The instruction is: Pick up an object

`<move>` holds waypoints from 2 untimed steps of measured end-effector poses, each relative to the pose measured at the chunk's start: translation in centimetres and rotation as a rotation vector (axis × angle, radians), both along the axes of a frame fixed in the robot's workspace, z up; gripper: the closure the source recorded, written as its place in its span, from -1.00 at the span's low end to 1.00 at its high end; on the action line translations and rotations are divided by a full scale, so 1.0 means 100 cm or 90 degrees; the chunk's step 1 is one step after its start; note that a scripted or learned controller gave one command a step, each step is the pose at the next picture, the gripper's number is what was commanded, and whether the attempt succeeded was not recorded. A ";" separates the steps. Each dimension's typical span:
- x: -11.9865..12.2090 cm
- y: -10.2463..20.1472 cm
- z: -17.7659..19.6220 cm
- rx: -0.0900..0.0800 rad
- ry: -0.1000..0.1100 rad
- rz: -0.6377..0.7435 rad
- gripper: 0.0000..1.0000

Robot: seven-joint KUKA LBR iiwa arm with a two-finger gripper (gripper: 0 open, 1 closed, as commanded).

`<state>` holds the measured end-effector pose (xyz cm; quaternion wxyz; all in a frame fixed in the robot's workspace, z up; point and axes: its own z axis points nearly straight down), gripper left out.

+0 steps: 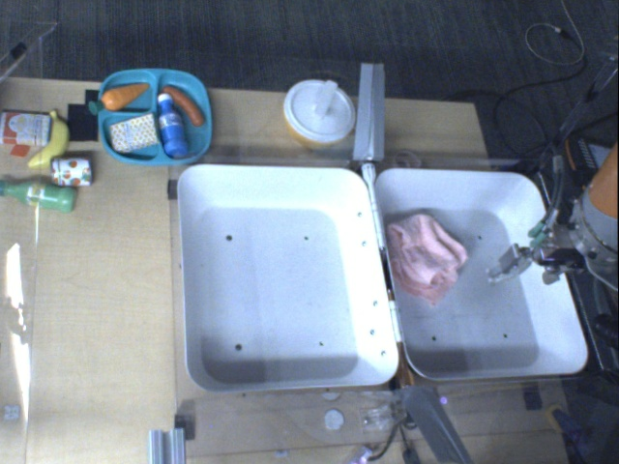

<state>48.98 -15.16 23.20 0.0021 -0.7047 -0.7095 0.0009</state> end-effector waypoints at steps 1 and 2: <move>0.021 0.060 -0.127 0.001 -0.001 0.230 -1.00; 0.069 0.057 -0.142 -0.002 -0.010 0.187 -1.00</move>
